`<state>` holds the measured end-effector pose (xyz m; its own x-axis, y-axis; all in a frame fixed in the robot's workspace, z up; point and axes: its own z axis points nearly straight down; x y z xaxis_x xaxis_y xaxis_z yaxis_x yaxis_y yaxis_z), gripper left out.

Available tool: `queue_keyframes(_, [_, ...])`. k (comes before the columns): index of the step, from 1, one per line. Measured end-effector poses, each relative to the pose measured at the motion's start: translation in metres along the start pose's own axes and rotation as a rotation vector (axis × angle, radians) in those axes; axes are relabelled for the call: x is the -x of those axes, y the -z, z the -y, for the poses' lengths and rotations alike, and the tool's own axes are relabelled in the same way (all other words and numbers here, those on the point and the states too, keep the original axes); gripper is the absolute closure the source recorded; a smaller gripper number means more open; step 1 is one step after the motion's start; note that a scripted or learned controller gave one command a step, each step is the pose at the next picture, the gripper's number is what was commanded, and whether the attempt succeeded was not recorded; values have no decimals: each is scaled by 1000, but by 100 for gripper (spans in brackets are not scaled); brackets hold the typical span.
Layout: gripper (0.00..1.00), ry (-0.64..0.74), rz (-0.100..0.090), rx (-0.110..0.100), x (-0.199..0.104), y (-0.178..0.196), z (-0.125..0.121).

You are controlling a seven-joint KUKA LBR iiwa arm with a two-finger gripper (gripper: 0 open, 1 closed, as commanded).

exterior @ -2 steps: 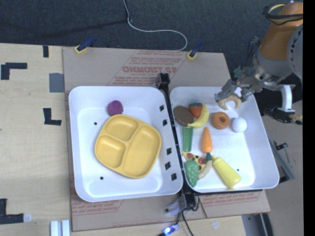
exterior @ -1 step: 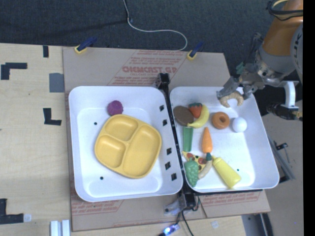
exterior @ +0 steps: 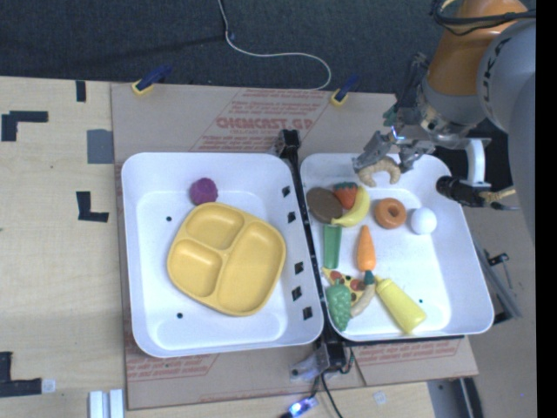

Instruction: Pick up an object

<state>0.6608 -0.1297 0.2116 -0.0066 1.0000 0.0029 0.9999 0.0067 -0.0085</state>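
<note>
Right bin (exterior: 452, 259): pretzel (exterior: 380, 172) between gripper (exterior: 389, 157) fingers.

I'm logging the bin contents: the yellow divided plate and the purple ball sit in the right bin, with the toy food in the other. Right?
Not quite. The camera view shows the yellow divided plate and the purple ball in the left bin; the toy food is in the other, right bin.

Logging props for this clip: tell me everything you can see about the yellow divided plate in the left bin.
The yellow divided plate looks like smooth, matte plastic, a rounded square with three compartments: a long one toward the right bin and two smaller ones on the other side. It lies flat and right side up, turned at an angle, on the floor of the left bin. Nothing is in its compartments. A small purple ball sits just beyond its far edge; whether they touch is unclear.
</note>
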Motion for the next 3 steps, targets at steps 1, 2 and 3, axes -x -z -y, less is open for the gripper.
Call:
queue_keyframes(1, [100,0,0,-1,-60,-6,6])
queue_keyframes(2, [100,1,1,-1,-117,-5,10])
queue_keyframes(3, [100,1,2,1,-171,-4,1])
